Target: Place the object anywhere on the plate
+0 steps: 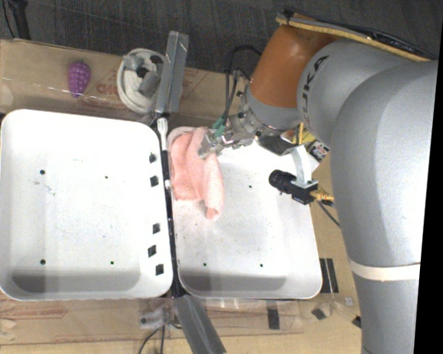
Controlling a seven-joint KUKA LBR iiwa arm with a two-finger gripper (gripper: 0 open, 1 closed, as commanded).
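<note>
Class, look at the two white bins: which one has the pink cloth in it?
The right bin, the one on the arm's side. The pink cloth lies along its left edge, by the divider, with the gripper at the cloth's upper end.

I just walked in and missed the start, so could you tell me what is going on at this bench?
The grey KUKA arm reaches in from the right, its gripper at the upper edge of a pink cloth. The cloth lies crumpled in the right bin, against its left wall. A purple object and a white roll sit on the bench beyond the left bin.
</note>
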